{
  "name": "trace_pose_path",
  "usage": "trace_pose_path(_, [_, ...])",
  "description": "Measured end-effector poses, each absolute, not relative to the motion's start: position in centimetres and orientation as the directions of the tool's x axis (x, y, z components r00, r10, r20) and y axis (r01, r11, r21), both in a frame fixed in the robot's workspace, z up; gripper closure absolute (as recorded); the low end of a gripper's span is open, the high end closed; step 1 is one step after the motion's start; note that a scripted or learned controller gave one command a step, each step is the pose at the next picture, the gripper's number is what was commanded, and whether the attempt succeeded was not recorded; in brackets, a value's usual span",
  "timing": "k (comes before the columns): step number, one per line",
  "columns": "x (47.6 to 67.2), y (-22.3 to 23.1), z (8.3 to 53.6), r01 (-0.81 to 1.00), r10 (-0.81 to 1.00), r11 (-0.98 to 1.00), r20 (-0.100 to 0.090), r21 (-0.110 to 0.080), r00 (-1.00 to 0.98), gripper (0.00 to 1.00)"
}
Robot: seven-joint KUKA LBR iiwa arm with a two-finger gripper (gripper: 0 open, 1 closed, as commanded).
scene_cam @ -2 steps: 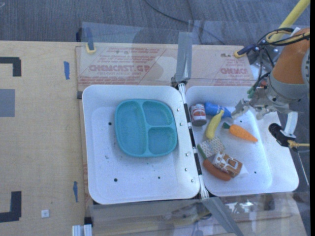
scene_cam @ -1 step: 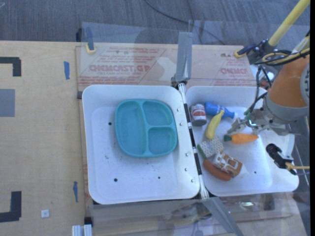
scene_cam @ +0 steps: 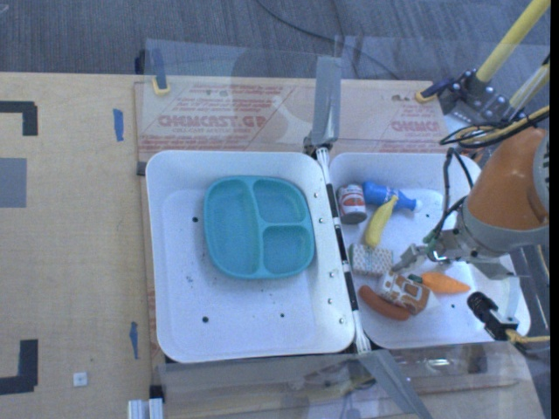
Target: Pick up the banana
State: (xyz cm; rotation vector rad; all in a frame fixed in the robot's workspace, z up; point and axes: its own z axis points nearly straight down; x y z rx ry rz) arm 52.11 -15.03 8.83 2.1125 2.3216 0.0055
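Banana [scene_cam: 380, 221]: lies in the right bin [scene_cam: 489, 326], in its upper left part, flat on the floor and not held.
Long axis: runs from about 1 o'clock to 7 o'clock; the upper tip points toward 1 o'clock, the lower toward 7.
Neighbours: a blue toy [scene_cam: 389, 193] touches or overlaps the upper tip at 12 to 1 o'clock; a small can [scene_cam: 352, 202] sits just beside it at 10 o'clock; a speckled block [scene_cam: 371, 258] lies near the lower tip at 6 o'clock.
Further off: a boxy toy [scene_cam: 406, 291] and a sausage [scene_cam: 382, 303] at 5 to 6 o'clock, a carrot [scene_cam: 445, 282] at 4 o'clock.
Gripper [scene_cam: 417, 256]: low over the right bin, at about 4 o'clock of the banana and apart from it, between the block and the carrot.
Fingers: the view is too small and cluttered here; whether they are spread or closed I cannot tell. Nothing is visibly between them.
Step in hand: the approach, by my reading; no grasp is made on the banana.
Next move calls for: shifting toward 10 o'clock to centre over the banana's middle, turning the wrist so the fingers close across the short width, and coming down clear of the blue toy and can.
Left bin [scene_cam: 175, 321]: holds a teal tray [scene_cam: 258, 227], well apart at 9 o'clock.
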Motion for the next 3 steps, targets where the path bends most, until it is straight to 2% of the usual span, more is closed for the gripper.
trace_pose_path(1, [48.4, -18.5, 8.8, 0.999, 0.999, -0.038, 0.002, 0.009, 0.038, 0.00])
trace_pose_path(2, [48.4, -18.8, 9.6, 0.999, 0.999, -0.043, 0.001, 0.010, 0.043, 1.00])
trace_pose_path(3, [48.9, -10.2, 17.6, 0.997, 0.997, -0.080, 0.000, -0.004, 0.080, 1.00])
